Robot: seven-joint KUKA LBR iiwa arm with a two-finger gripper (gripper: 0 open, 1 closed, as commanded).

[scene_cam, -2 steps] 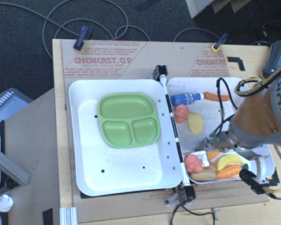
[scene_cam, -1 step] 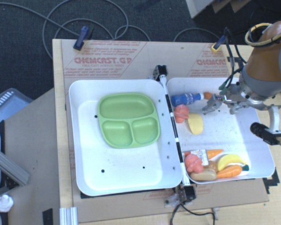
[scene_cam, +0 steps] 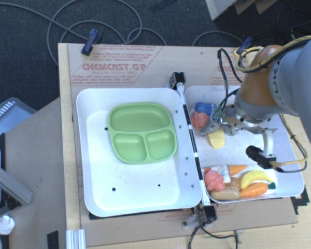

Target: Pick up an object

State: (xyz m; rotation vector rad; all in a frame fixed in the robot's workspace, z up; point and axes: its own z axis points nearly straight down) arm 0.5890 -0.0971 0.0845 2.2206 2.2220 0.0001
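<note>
My gripper (scene_cam: pixel 218 124) hangs low in the right bin (scene_cam: pixel 285 154), near its far left part. Just below it lies a pale yellow piece (scene_cam: pixel 216 139), close to or touching the gripper. A pink-red lump (scene_cam: pixel 199 121) sits to the gripper's left, and a blue object (scene_cam: pixel 202 108) lies just beyond that. Nothing is visibly held. The grey arm with its orange band (scene_cam: pixel 259 84) covers the far right part of this bin.
At the right bin's near edge lie a pink toy (scene_cam: pixel 213 179), a yellow banana (scene_cam: pixel 255 178), an orange carrot (scene_cam: pixel 252 190), a tan piece (scene_cam: pixel 225 194) and a small packet (scene_cam: pixel 224 171). The left bin (scene_cam: pixel 93 154) holds a green divided plate (scene_cam: pixel 142 132). Cables run along the right.
</note>
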